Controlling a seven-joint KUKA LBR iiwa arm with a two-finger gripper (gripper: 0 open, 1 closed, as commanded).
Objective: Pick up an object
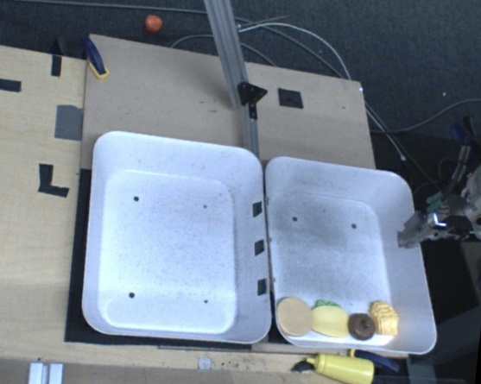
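Wide tabletop [182,101] under the camera, pale board with dark tape marks on its left part, and on it two shallow white bins side by side. The left bin [99,213] shows bare speckled floor. The right bin [396,197] carries everything of interest, all huddled along its near wall: a tan round disc [294,317] at the left of the row, a pale yellow piece [330,320] just beside it with a bit of green [326,305] peeking out behind, then a dark brown ring [362,326], and a golden ridged piece [383,318] at the right end, the last two touching. A grey metal bar [228,42] slants in from the far edge down to the gap between the bins. Just outside the right bin's near wall lies a yellow bottle-like thing [343,369] on its side. Far back, a small orange ball [153,22]. And the claw [417,229] sits over the right bin's right rim, well apart from the row; I cannot tell how it stands, too blurred.
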